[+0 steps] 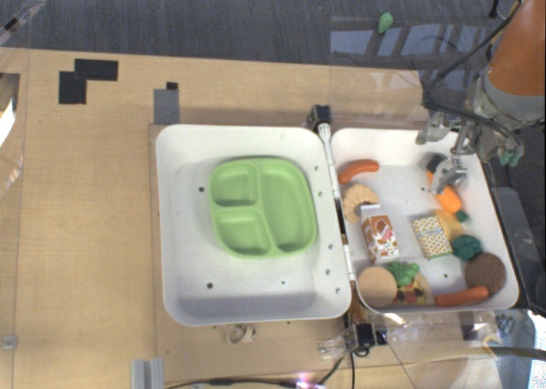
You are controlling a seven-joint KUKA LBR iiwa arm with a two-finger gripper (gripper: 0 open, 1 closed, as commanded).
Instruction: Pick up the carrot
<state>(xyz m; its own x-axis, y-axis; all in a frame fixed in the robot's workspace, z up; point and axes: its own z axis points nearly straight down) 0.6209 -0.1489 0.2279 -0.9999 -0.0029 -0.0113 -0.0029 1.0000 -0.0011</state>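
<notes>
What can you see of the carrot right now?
The carrot is a small orange wedge, plastic-looking, near the right bin's far right side. It lies just below the gripper, which hangs directly over its upper end; contact can't be judged. Its lower end meets something yellow beside the checkered cracker.

The carrot [450, 200] is a small, bright orange toy, short and chunky, and it lies on the white floor of the right bin [401, 181], close to that bin's right wall and a bit toward the far side. Part of its top end is hidden under something grey, so its full shape cannot be made out. Just on its near side lies a yellow piece [450, 223], and a little to its near left lies a checkered square [432, 235].
</notes>
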